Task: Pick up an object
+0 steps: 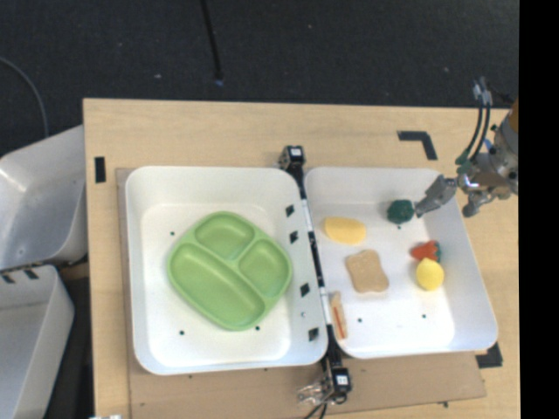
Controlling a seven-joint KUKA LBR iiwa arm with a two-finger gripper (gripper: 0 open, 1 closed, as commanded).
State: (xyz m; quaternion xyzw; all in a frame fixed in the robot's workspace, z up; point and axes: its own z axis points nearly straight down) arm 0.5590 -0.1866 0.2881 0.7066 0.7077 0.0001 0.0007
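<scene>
Six small items in right bin (393, 326), all well apart from its near edge.

Nearest the gripper: dark green lump (400, 210), rounded, matte, knobbly outline, lying close to bin's far edge, right of centre. Small; exact shape hard to tell.

Gripper (454, 201) over bin's far right corner, fingers spread wide, nothing between them. Left-hand fingertip (434, 197) slanting down, just beside the dark green lump; touching or not, cannot tell.

Others in same bin:
- yellow oval piece (345, 230), smooth, towards far left.
- tan slice (366, 271), flat, bread-shaped, speckled surface, mid-bin.
- red piece with green at one side (424, 250), near right edge.
- yellow rounded piece (429, 274), lemon-like, touching or just beside the red one, on its near side.
- thin orange stick (338, 317), lying along left edge, near corner.

Left bin (157, 343): pale green plate (229, 269), smooth plastic look, rounded, divided into three compartments, turned at a slant, roughly centred.

Both bins white, shallow, rounded corners, side by side on light wood-grain bench (218, 133).
</scene>
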